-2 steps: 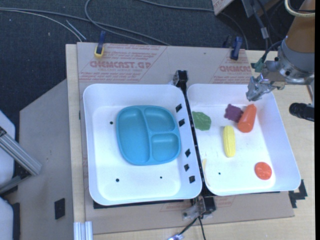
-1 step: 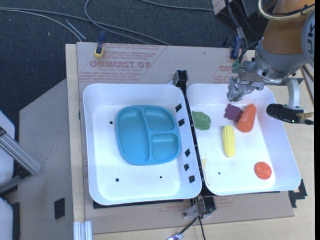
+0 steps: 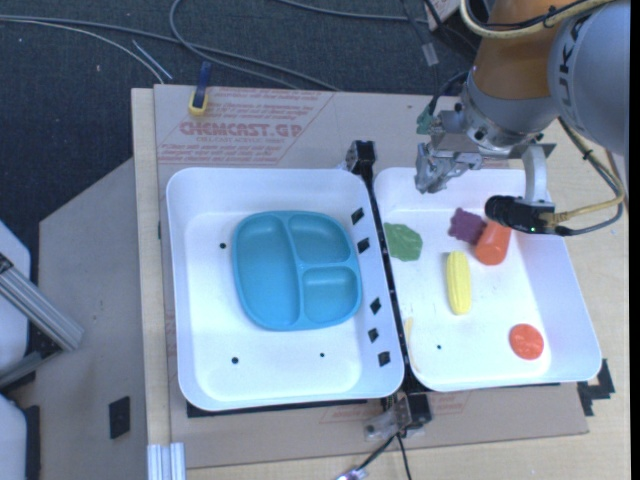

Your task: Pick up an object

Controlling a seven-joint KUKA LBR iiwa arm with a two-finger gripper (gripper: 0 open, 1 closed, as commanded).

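Observation:
The right bin [image 3: 560, 358] holds several small toys: a green piece [image 3: 403, 241] near its left wall, a purple piece [image 3: 465, 225], an orange piece [image 3: 492, 244] touching it, a yellow corn cob [image 3: 458, 281] in the middle and a red-orange ball [image 3: 527, 341] near the front. My gripper [image 3: 435, 180] hangs over the far left part of this bin, above and behind the green piece. Its fingers look slightly open with nothing between them.
The left bin [image 3: 200, 348] holds a blue divided plate [image 3: 297, 268]. A black divider with clips [image 3: 372, 258] runs between the bins. A black cylinder on a yellow cable [image 3: 515, 211] hangs off the arm above the purple and orange pieces.

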